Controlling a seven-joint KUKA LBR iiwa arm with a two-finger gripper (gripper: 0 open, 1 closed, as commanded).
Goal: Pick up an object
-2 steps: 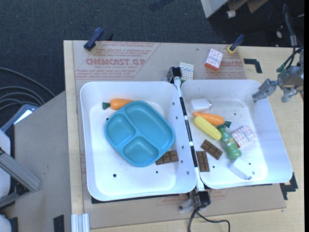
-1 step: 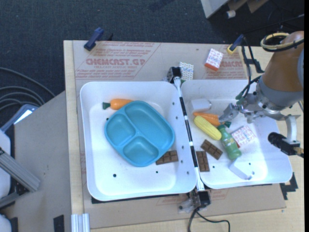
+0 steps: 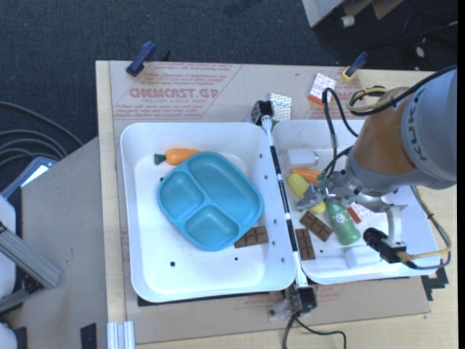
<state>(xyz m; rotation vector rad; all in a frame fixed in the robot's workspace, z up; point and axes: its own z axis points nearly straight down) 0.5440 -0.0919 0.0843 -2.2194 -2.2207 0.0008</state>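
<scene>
Near edge of right bin (image 3: 407,267): brown chocolate bars (image 3: 311,233) by the divider, green bottle (image 3: 343,222) just right of them. Gripper (image 3: 328,193) hangs right above bottle's top end w/ yellow corn (image 3: 298,185) beside it; can't tell its state. Farther left, left bin (image 3: 138,217) has blue divided tray (image 3: 209,199), carrot (image 3: 176,155) behind it

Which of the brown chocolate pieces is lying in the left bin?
The chocolate piece beside the blue tray; the other two lie in the right bin.
</scene>
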